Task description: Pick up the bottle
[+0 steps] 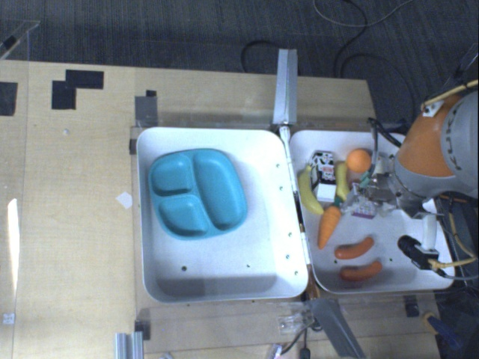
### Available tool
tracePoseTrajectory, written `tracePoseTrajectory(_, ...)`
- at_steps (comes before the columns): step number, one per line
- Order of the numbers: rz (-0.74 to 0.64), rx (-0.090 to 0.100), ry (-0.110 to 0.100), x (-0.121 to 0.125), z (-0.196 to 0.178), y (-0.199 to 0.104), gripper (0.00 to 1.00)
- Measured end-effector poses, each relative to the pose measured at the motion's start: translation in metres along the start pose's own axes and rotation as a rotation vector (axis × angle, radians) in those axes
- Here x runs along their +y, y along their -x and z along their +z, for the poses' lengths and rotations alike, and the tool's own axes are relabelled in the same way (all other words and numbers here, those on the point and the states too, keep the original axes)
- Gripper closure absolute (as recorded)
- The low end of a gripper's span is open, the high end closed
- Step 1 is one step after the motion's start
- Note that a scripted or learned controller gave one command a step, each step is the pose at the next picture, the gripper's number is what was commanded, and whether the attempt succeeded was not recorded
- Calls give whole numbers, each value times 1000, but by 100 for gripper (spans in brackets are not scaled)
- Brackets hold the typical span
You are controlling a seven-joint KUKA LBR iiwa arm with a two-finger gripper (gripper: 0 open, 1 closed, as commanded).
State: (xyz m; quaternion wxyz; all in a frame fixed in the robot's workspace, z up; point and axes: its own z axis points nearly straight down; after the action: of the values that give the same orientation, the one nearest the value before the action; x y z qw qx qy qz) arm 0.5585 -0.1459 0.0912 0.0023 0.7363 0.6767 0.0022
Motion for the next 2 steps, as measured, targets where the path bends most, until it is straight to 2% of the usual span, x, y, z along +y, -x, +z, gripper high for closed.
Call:
tracePoseTrajectory(1,11,10,-31,109,6,25,0)
tracePoseTrajectory(2,248,-2,0,101,-50,31,0)
